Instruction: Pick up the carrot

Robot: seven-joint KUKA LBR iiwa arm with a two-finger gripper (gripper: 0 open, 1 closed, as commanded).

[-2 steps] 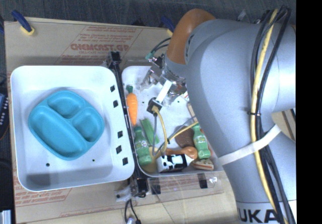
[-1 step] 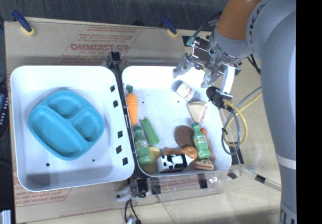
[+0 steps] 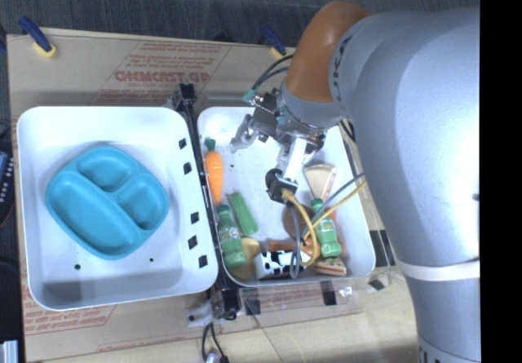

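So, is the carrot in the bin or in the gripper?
In the bin: the carrot lies by its left wall, apart from the gripper.

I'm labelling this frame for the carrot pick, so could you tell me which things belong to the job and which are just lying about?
For the job:
carrot
gripper, near the carrot's top but apart from it

Lying about:
blue divided plate
two green bottles
green stick
pale wedge
black-and-white toy
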